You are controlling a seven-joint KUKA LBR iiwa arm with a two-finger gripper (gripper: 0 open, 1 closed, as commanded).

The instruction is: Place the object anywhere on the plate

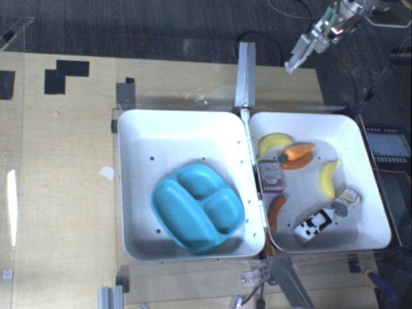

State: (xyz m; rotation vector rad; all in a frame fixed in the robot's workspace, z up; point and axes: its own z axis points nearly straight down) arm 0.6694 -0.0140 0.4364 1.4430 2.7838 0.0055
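Nearest my camera, the left bin holds the blue plate, its three compartments bare, its long axis running from far left to near right. By my reading the task has hardly begun: nothing rests on the plate, and everything is left to do.

Moving right, the other bin carries the candidates: a small packet against the dividing wall, a sausage near it lying roughly near to far, a yellow fruit at the far side touching a carrot whose tip points right, a black and white toy near the front, a banana lying near to far, and a small can tipped on its side.

Far right and well beyond the bins, my gripper hangs over the bench, pointing down and left, carrying nothing that I can see; whether its jaws are wide or narrow I cannot tell.
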